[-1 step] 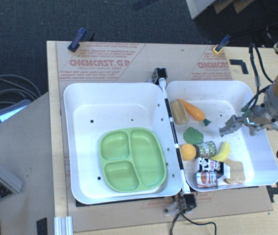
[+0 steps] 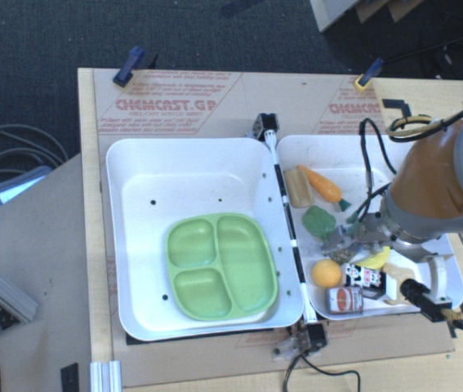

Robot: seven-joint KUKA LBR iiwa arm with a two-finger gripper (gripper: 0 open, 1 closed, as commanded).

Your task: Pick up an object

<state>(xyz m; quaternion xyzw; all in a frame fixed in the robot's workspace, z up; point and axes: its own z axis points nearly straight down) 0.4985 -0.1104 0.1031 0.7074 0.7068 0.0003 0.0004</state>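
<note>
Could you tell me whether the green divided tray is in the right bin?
No, the green divided tray lies in the left bin.

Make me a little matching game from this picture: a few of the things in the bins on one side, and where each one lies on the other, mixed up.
Things:
1. green divided plate
2. carrot
3. orange ball
4. red can

Places:
A. right bin, at the near edge, lying on its side
B. left bin, alone
C. right bin, far end, beside a tan block
D. right bin, just above the can, near the divider

Pairs: 1-B, 2-C, 3-D, 4-A
</note>
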